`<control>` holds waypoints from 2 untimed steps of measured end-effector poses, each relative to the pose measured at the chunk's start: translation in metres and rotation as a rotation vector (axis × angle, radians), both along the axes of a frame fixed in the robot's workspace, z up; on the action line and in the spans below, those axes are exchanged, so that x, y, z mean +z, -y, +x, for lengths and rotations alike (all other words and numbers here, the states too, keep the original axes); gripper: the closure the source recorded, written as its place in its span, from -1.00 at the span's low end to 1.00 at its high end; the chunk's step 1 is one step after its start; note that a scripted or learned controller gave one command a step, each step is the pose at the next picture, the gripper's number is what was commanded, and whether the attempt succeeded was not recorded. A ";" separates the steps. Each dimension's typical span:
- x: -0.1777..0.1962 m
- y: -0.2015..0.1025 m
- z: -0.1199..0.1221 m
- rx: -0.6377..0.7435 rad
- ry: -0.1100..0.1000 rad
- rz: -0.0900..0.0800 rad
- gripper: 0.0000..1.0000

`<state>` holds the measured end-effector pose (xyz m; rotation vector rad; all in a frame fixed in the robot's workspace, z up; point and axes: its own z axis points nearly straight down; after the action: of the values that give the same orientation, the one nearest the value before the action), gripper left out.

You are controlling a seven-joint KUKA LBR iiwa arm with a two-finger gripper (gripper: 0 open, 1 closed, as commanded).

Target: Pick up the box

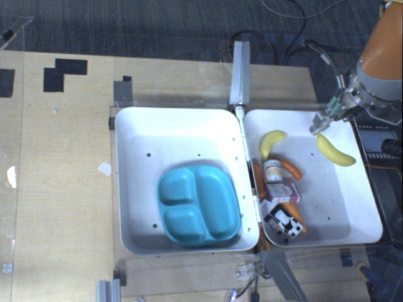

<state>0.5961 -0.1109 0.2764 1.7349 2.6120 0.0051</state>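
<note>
black-and-white block (pixel 281 223) lay nearest, right bin's (pixel 352 200) 7 o'clock corner. box (pixel 283 192) sat just above, amid clutter. gripper (pixel 322 123) hovered at 1 o'clock, likely staging; grip state unclear.

The grey arm with its orange band (pixel 385 39) is cut off by the top and right edges. Its two-finger gripper (pixel 322 123) is blurred and too small to read. The small purple-and-white box (pixel 281 192) carries unreadable print and partly hides the orange sausage-shaped toy (pixel 291 167) behind it.
</note>
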 end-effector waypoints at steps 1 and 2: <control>0.004 0.020 0.074 0.080 0.002 -0.002 1.00; 0.019 0.058 0.074 0.242 0.003 -0.004 1.00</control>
<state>0.6704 -0.1689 0.2951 1.4047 2.7981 0.0038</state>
